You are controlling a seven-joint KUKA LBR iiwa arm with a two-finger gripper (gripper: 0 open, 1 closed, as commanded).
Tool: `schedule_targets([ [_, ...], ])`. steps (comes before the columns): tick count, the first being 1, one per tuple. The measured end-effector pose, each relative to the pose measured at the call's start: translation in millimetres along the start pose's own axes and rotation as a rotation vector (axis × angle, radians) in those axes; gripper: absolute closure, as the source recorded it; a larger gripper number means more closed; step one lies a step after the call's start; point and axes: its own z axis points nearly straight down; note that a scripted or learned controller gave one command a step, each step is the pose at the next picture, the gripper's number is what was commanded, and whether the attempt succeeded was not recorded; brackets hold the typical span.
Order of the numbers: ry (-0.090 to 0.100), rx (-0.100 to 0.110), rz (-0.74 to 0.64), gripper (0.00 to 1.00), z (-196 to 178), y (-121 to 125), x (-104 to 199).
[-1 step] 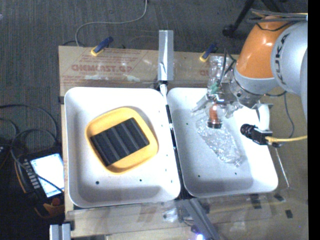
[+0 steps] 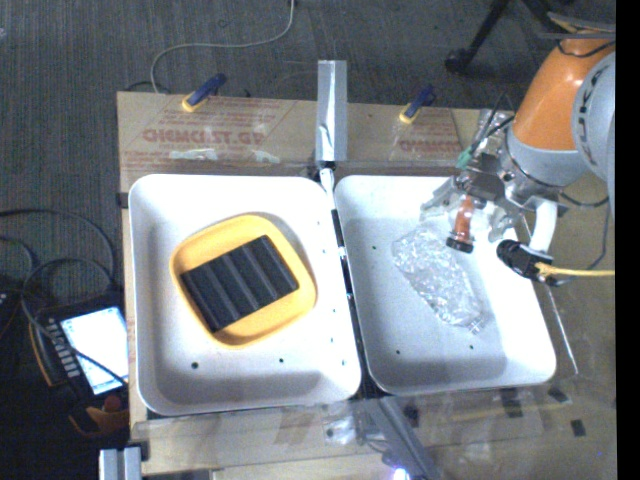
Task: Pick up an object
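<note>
My gripper hangs over the back right part of the right bin. A small orange-brown object with a dark lower end sits between its fingers, just above the bin floor, and the gripper is shut on it. Directly in front of it a crumpled clear plastic bag lies in the middle of the right bin. A yellow tray-like object with a black ribbed panel lies in the left bin.
A metal divider post stands at the back between the bins. A yellow cable trails from the wrist over the right bin's edge. Two blue-yellow clamps hold the board behind the bins.
</note>
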Motion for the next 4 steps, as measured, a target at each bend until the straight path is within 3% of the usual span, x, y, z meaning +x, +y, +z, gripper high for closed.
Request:
schedule_targets([
  [1,-0.003,0.0,-0.11,0.0,34.9,42.6,-25.3],
  [2,0.012,-0.003,-0.172,0.0,111.4,78.4,-35.9],
  [3,-0.002,0.009,-0.519,0.0,114.4,81.5,-33.0],
  [4,-0.005,-0.017,-0.349,0.0,114.4,73.2,-24.4],
])
